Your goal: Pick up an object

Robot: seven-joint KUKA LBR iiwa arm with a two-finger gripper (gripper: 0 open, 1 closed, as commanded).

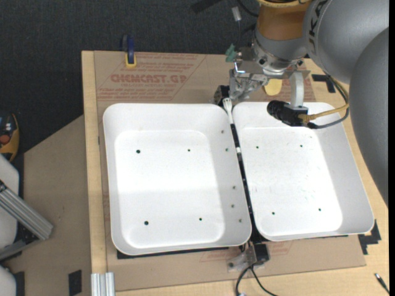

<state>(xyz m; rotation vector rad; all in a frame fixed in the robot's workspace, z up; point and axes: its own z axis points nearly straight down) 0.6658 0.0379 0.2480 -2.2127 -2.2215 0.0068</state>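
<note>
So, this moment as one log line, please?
gripper: at far end of seam between left bin and right bin | grasp: none seen

A brown board counter stands over dark carpet. A blue-and-yellow clamp sits on its far edge, with an aluminium rail at lower left.

Left bin, right bin, blue clamp

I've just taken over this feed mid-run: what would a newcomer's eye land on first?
The grey arm with its orange band looms in from the upper right, its hand at the far rim where the two shallow white plastic bins meet. The left bin and right bin have floors dotted with small dark marks. A blue-and-yellow clamp grips the far edge of the printed brown board.
</note>
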